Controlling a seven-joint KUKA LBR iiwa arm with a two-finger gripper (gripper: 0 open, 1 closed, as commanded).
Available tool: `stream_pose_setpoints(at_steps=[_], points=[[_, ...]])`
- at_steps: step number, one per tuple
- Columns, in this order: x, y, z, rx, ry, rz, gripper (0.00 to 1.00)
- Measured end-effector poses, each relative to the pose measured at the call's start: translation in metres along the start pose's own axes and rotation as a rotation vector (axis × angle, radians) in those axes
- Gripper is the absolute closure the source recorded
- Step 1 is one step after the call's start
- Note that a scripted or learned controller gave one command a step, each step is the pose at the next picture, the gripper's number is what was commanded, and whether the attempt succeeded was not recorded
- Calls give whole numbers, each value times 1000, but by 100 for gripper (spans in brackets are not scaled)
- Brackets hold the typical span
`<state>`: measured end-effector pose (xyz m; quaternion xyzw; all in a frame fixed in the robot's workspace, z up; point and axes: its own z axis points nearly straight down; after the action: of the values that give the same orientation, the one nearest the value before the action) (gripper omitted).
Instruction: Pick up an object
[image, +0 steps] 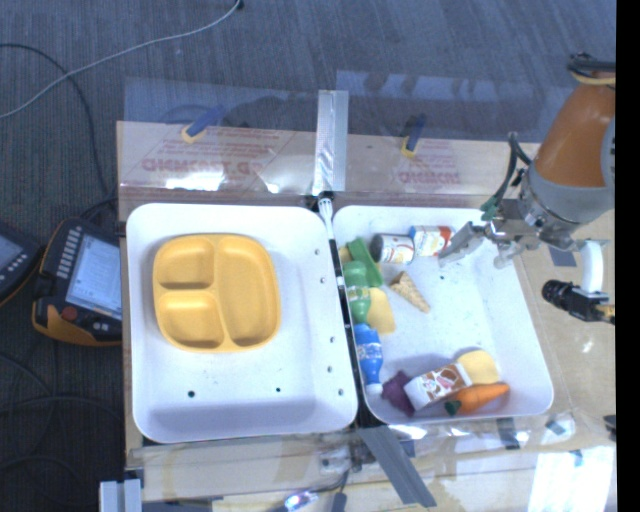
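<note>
across the left half of the frame you see the left bin, and it carries a yellow divided tray in its upper part. right of centre is the right bin, where all the small things are. the arm comes from the upper right corner, and its gripper hangs over the upper part of this bin, near its back wall. i cannot tell if the tool is released or clenched; nothing is visibly between its tips.

just left of the gripper lies a small can, touching a white and red pack. below them is a cone piece. along the left wall you have a green item, a yellow item and a blue bottle. at the lower edge a carton and a carrot lie together.

the danger, i think: the can is round and may roll away, and the pack beside it can be pushed to the wall, so the grasp closes on nothing.
</note>
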<state>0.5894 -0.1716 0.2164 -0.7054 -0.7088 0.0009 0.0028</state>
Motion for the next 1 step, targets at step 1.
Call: stream_pose_setpoints(at_steps=[1], points=[[43, 18, 125, -2, -4, 12, 0]])
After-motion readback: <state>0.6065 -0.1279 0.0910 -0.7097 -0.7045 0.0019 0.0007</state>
